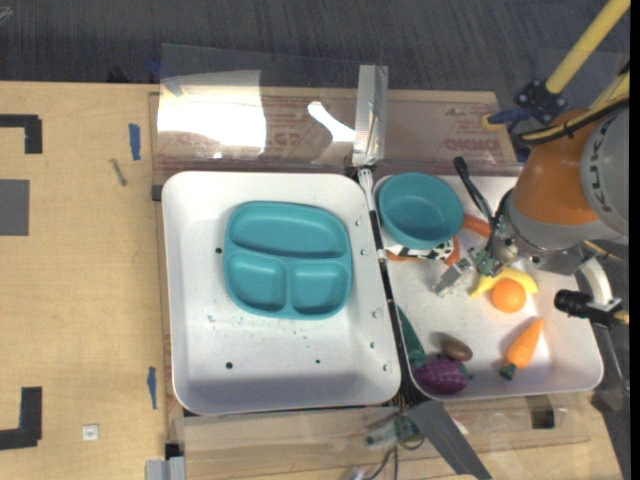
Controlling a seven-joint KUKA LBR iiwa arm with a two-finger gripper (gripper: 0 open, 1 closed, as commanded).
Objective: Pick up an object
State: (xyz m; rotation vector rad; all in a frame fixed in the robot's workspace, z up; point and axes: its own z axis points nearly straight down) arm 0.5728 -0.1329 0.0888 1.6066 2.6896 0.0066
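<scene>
The gripper (455,273) hangs low in the right bin (570,368), just below the teal bowl (420,208); how wide it stands cannot be told, and nothing is seen held. Right of the gripper lies one orange (509,295), with one toy carrot (522,344) below it. One purple grape cluster (441,375) lies lower left. One teal divided plate (288,258) sits in the left bin (190,298).
</scene>
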